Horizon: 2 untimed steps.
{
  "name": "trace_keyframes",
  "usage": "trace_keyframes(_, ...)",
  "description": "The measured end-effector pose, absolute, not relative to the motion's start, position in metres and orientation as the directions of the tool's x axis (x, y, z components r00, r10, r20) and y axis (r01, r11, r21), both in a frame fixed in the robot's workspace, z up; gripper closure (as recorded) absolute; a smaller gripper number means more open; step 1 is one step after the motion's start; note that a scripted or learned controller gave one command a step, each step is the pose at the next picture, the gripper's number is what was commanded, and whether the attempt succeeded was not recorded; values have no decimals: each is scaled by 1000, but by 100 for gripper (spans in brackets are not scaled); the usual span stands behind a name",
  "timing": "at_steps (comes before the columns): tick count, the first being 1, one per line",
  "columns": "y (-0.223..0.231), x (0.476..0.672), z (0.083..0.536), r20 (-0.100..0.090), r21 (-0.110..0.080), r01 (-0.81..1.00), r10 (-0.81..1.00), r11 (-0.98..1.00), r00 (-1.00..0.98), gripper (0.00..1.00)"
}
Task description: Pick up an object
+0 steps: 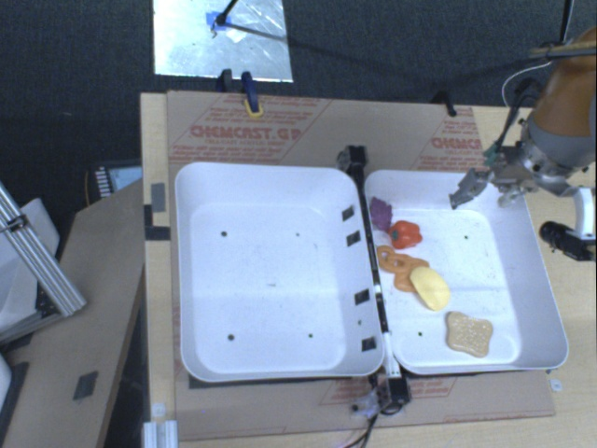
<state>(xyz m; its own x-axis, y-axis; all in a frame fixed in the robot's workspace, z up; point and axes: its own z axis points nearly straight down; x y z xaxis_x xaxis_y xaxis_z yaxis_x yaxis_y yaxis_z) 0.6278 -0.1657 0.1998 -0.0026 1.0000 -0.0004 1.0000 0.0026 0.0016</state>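
The right bin [522, 278] holds a purple piece [381, 213] near its left wall, a red pepper-like piece [406, 234], an orange pretzel-shaped piece [399, 267], a yellow lump [430, 287] and a tan toast-shaped piece [468, 333]. My gripper [486, 189] hangs over the bin's far right corner, well to the right of the red piece and above it. Its fingers stand apart with nothing between them.
The left bin [270, 269] lies beside the right one, with a black hinge strip [366, 250] between them. Both rest on a cardboard sheet [308, 124]. A blue-and-yellow clamp [250, 96] sits at the cardboard's far edge.
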Motion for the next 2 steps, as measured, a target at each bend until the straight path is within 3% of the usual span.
trace_keyframes(1,-65,590,283,3,9,1000,1000,14,-14,0)
trace_keyframes(2,-47,615,403,-1,18,1000,1000,8,-8,0)
